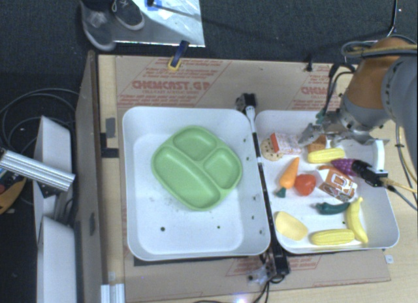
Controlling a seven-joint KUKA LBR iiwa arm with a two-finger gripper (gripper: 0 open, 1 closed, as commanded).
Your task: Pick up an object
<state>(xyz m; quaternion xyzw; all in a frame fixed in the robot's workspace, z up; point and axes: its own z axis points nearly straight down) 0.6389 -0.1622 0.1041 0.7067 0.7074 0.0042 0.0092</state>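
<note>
Camera view: the claw point(318, 136) hangs low over the right white plastic bin point(390, 230), near a yellow toy corn cob point(325, 156); this looks like the reach-in step. Whether its fingers are apart or together, I cannot tell. Next it must settle on one toy. An orange toy carrot point(289, 172) and red toy tomato point(304, 184) lie nearby. The left white bin point(140, 164) holds a green compartment tray point(196, 166).

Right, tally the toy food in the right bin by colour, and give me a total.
Yellow: 4, corn cob, corn cob, banana, pale lemon-like piece
Orange: 1, carrot
Red: 1, tomato
Purple: 1, eggplant
Dark green: 1, pepper-like piece
Mixed red and white: 3, carton, packet, round slice
Total: 11
</note>
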